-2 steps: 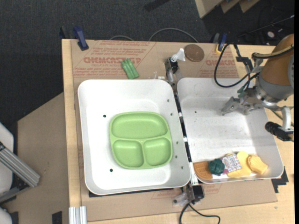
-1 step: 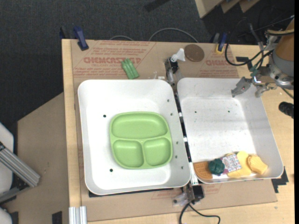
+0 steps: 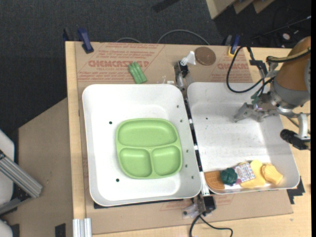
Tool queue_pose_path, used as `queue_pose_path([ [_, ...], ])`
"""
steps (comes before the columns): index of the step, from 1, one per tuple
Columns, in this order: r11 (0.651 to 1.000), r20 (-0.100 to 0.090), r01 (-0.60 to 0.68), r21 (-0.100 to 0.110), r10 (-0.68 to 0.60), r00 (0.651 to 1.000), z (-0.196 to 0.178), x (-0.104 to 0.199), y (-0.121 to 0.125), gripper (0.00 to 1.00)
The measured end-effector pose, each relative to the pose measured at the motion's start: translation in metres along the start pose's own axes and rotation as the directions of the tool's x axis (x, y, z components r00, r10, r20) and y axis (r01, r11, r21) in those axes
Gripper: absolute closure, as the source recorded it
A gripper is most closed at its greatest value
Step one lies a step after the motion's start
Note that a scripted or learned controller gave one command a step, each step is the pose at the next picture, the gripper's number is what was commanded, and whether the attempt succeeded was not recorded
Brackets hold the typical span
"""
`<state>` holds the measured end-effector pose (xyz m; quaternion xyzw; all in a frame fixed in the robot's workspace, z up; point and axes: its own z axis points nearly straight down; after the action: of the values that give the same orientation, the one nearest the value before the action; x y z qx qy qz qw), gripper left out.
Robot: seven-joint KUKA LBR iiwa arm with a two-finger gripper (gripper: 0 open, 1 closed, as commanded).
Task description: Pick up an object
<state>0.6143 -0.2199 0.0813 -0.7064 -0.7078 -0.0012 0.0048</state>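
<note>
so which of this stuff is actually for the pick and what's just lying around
For the job:
- gripper, over the right bin
- small objects heaped along that bin's near edge: dark green piece, yellow pieces

Lying about:
- green divided tray in the left bin
- green item on the cardboard

The gripper (image 3: 251, 111) is found over the far part of the right bin (image 3: 217, 132). A cluster of small objects (image 3: 244, 176) is gathered in that bin's near edge, nearer the camera than the gripper. Left of the gripper, a divided tray (image 3: 148, 147) is set inside the left bin (image 3: 98, 132).
</note>
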Motion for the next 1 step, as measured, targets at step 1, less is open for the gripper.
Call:
queue_pose_path([
  [1, 1.000, -0.008, 0.000, 0.015, 0.000, 1.000, -0.0023, 0.0016, 0.0517, 0.00],
])
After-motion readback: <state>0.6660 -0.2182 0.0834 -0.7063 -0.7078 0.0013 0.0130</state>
